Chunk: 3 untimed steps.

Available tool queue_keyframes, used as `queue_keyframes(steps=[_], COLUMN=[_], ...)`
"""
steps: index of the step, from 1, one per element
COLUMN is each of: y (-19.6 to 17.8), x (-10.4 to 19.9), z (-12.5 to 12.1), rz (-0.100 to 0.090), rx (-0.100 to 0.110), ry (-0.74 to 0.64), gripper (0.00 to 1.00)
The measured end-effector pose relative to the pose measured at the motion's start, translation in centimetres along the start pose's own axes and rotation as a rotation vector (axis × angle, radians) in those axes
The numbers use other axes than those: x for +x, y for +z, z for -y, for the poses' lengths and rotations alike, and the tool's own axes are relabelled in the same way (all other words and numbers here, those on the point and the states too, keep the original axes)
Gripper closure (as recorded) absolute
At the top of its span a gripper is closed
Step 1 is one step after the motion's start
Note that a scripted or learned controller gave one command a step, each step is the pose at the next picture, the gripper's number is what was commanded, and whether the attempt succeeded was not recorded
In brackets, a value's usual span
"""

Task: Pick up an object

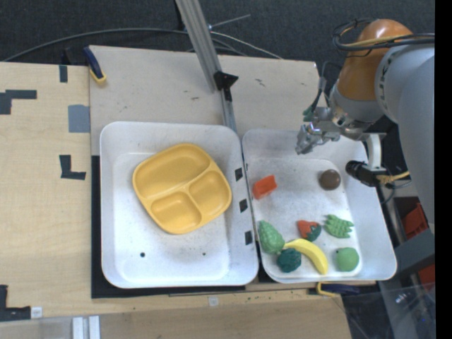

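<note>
Hovering over the upper part of the right bin [367, 260], the gripper [308, 144] points down toward bare bin floor; its fingers are too small and blurred at this slant for me to tell whether they are spread or pressed together, and nothing shows between them. Outward from there, the grey wrist and the orange band [371, 55] fill the upper right of the frame. Judged step: approach, no object yet chosen or taken. Candidates all lie in the right bin: an orange block [264, 186] below and to the left of the gripper, a brown ball [329, 180] below and slightly right of it, both standing free with bare floor around them. Toward the lower edge the pieces crowd: a green leafy piece [270, 236], a dark broccoli [288, 260] touching a yellow banana [309, 253], a red piece [308, 228] just beside a green ridged piece [338, 226], and a green round fruit [346, 259]. Next move, in my judgement, calls for a short shift toward the lower part of the frame, over the block or the ball, then a straight descent; the lower cluster looks harder, pieces touching. Left bin [113, 210] holds a yellow divided plate [182, 187]. Bins sit on a pale wooden bench [42, 210] marked with grey and black tape; a metal pole [198, 30] slants in from the top, against dark floor with cables.
</note>
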<state>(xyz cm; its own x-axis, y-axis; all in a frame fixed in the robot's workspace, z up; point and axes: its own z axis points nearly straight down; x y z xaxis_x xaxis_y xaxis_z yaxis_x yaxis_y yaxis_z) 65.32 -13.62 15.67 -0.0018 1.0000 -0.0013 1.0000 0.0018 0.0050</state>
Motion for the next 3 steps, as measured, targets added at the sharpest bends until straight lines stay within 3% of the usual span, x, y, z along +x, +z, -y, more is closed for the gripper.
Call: queue_keyframes(steps=[2, 3], y=[-10.7, -12.5], x=[-0.3, -0.2], z=[-0.5, -0.6], rz=[0.000, -0.001], rx=[-0.002, 0.003], ry=[0.000, 0.000], gripper=[1.00, 1.00])
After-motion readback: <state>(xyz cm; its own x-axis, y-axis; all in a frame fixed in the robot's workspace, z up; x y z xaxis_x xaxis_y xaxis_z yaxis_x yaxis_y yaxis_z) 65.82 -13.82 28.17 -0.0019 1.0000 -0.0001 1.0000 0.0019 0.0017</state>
